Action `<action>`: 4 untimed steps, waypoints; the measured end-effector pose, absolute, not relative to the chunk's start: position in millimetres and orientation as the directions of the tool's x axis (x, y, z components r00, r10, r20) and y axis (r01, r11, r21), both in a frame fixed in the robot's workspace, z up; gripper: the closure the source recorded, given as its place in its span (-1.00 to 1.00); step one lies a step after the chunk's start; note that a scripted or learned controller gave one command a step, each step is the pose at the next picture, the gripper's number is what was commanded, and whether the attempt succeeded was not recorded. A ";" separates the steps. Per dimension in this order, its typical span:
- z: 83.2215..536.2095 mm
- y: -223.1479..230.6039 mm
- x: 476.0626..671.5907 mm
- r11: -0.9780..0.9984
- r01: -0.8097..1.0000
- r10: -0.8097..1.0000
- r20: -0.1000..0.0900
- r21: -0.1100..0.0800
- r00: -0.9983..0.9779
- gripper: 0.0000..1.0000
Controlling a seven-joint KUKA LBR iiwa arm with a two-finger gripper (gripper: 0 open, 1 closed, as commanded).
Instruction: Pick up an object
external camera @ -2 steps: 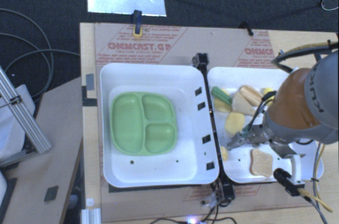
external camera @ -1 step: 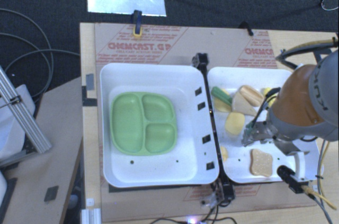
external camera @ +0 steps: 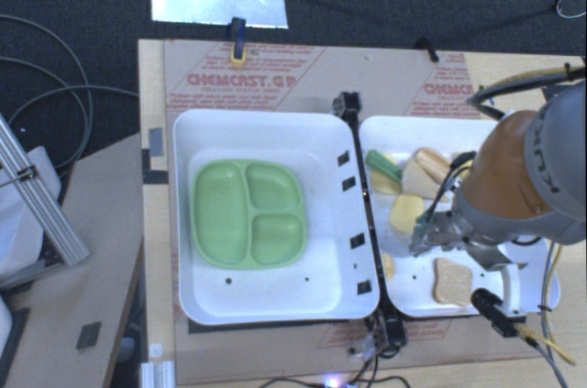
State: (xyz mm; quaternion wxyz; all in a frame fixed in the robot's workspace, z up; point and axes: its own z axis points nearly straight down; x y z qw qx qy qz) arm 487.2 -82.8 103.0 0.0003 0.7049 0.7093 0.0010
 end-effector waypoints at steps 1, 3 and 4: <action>113.5 -83.5 488.4 0.006 1.000 1.000 0.001 0.005 -0.006 1.00; 131.3 -82.6 487.5 0.005 1.000 1.000 0.000 0.003 -0.005 1.00; 186.9 -13.4 488.0 0.010 1.000 1.000 0.001 0.006 -0.010 1.00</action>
